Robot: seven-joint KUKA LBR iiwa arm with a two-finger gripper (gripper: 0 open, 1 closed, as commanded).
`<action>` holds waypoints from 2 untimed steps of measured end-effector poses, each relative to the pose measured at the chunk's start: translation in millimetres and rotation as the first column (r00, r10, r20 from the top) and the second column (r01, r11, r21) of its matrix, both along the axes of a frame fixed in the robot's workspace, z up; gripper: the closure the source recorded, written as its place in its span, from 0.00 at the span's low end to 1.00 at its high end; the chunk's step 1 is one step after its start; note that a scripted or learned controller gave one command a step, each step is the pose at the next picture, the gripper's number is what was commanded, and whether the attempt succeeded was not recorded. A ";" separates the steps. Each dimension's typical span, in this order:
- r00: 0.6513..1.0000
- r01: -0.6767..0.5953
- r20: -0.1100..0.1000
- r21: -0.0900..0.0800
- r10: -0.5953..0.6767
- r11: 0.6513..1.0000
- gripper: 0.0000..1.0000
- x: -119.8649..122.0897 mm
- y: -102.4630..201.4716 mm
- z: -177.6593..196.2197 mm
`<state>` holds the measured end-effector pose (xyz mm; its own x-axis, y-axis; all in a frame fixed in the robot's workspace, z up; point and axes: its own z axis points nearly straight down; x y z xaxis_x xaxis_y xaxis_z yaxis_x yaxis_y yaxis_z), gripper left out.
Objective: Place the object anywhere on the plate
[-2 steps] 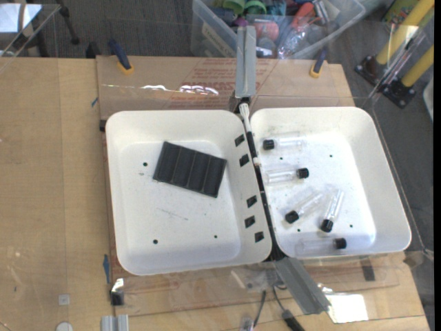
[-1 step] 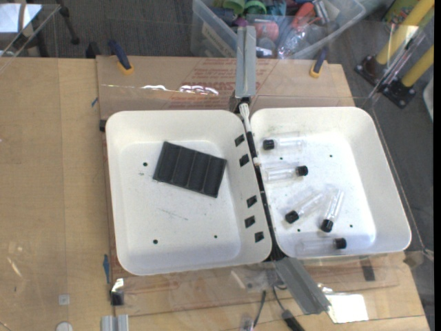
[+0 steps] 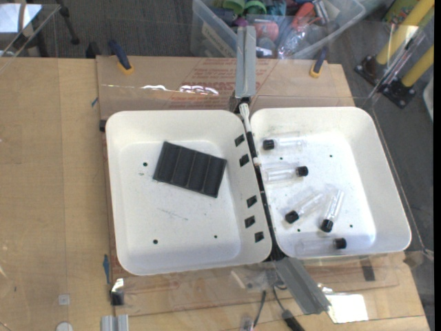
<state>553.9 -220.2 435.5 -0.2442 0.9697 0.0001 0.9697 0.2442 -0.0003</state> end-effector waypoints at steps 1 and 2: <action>1.000 -0.001 0.005 -0.003 0.001 1.000 1.00 1.2 0.0 11.2; 0.730 -0.683 0.002 -0.002 0.683 0.730 1.00 -10.3 -3.2 0.8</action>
